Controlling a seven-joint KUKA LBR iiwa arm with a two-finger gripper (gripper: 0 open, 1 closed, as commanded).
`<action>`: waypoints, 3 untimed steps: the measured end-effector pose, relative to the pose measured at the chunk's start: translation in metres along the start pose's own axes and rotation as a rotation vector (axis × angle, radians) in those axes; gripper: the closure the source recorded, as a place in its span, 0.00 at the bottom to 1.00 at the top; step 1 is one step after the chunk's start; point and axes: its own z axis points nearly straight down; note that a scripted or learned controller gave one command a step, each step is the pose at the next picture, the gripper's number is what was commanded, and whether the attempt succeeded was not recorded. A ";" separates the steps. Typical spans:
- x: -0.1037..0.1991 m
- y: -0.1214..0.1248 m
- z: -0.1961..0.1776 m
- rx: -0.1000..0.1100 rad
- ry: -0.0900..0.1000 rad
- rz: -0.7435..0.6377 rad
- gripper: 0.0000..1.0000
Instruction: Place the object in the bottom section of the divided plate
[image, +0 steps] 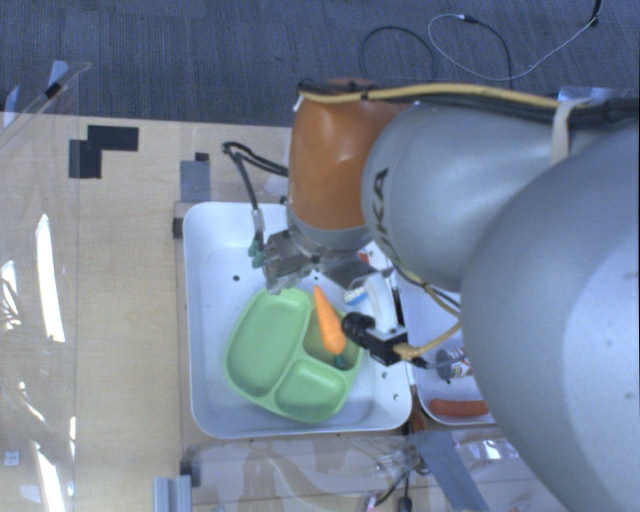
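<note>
A light green divided plate (280, 355) lies in the left white bin (205, 300), with one long section on its left and smaller sections on its right and bottom. An orange carrot (328, 320) stands tilted over the plate's upper right section, its tip near a small dark green item. My gripper (312, 278) sits directly above the carrot's top end, under the orange wrist band (335, 160). The wrist hides the place where carrot and gripper meet. I cannot tell whether the carrot rests on the plate or hangs above it.
The grey arm covers most of the right bin (425, 405). A red-brown sausage (460, 408) and a small dark-and-white object (452, 365) show in that bin. A black cable plug (368, 338) juts from the wrist just right of the plate.
</note>
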 end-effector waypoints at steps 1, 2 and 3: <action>0.000 0.000 0.000 0.001 0.000 -0.001 0.00; -0.002 0.013 0.035 0.005 0.001 -0.296 0.00; -0.008 0.006 0.004 -0.001 0.001 -0.286 0.00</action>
